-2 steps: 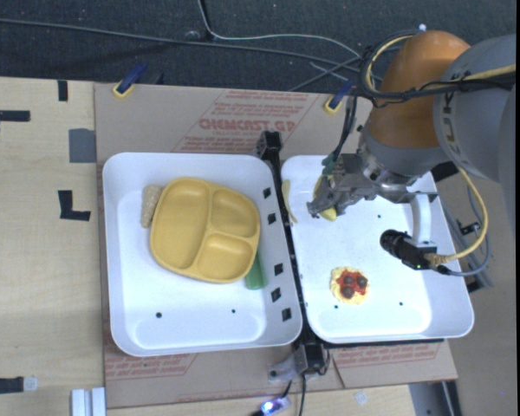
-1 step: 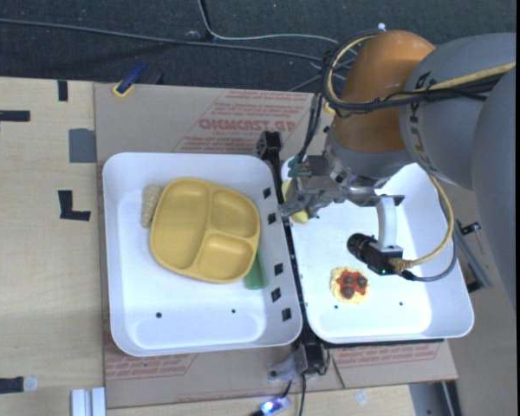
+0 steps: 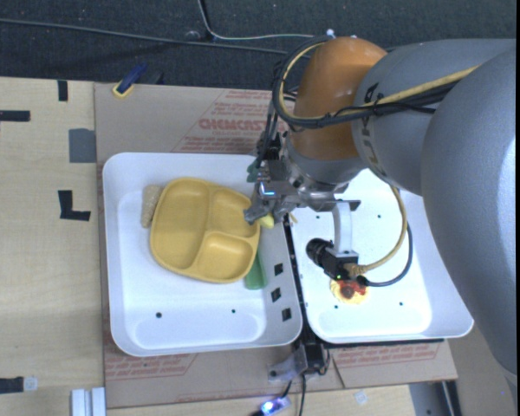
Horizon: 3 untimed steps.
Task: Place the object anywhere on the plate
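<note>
A yellow divided plate [image 3: 199, 230] lies in the left bin [image 3: 130, 319]. My gripper [image 3: 265, 204] hangs over the plate's right rim, near the wall between the two bins. A small yellow piece [image 3: 267, 222] shows just under the gripper's tip, against the plate's edge; whether it is held is hidden by the wrist. The arm's orange band [image 3: 334, 85] and grey body cover the upper part of the right bin.
A tan block [image 3: 150, 204] lies against the plate's left side. A green object [image 3: 256, 274] sticks out from under the plate's lower right edge. In the right bin [image 3: 416, 319], a small red and yellow object [image 3: 350, 289] sits beside a black cable fitting [image 3: 322, 254].
</note>
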Each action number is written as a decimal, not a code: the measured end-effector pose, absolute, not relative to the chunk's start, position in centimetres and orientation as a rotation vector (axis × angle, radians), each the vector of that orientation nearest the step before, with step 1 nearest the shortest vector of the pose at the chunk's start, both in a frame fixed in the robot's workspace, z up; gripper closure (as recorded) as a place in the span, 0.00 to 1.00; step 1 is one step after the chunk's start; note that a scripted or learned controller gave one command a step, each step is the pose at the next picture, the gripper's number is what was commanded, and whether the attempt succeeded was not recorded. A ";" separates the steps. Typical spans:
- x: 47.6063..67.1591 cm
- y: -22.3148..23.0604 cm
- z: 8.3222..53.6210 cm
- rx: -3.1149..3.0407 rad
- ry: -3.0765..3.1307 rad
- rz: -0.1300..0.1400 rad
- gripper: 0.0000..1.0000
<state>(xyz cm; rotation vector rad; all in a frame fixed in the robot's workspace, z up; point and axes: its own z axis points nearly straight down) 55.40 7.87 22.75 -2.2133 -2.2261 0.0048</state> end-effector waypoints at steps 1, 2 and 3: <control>55.6 12.5 22.8 -2.213 -2.227 0.002 1.00; 55.4 17.0 22.0 -2.217 -2.225 0.004 1.00; 55.4 16.9 22.0 -2.218 -2.223 0.004 0.00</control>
